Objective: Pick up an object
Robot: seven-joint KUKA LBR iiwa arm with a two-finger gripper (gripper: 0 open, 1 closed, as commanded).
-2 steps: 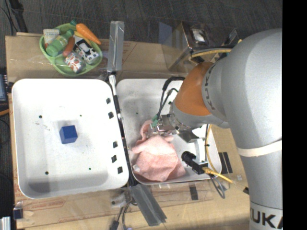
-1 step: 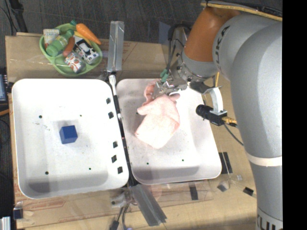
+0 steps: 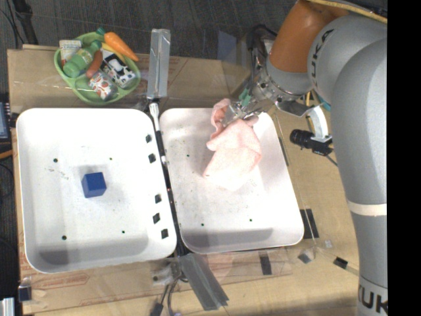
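A pale pink cloth [image 3: 232, 151] hangs bunched over the back half of the right bin [image 3: 276, 226]. Its top corner is pinched between the fingers of my gripper [image 3: 238, 112], which is shut on it. The cloth drapes down and to the left from the fingertips, with a small fold [image 3: 219, 114] sticking out to the gripper's left. A blue cube [image 3: 94, 184] lies in the middle of the left bin [image 3: 39, 242], far from the gripper.
A green bowl [image 3: 77, 87] with toy vegetables and small packets stands behind the left bin. A grey divider with black clips [image 3: 160, 176] runs between the bins. The arm's grey body fills the right side.
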